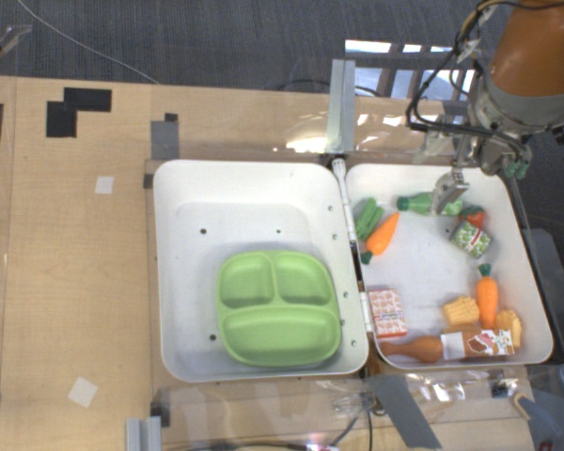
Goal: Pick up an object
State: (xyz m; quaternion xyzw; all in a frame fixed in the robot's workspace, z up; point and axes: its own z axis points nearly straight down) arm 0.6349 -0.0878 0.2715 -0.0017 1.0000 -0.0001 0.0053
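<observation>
The right bin (423,266) holds several toy foods. A green bottle (415,203) lies on its side near the bin's back. My gripper (448,195) hangs low over the bottle's right end, touching or just above it. A red and green carton (471,238) lies just right of and below the gripper. A green pickle (367,217) and an orange carrot (383,233) lie at the bin's left side.
The left bin (183,252) holds a green divided plate (278,306). Along the right bin's front lie a pink box (386,312), a drumstick (414,349), a red carton (484,344), a corn piece (460,309), a second carrot (487,297) and a bread piece (509,326).
</observation>
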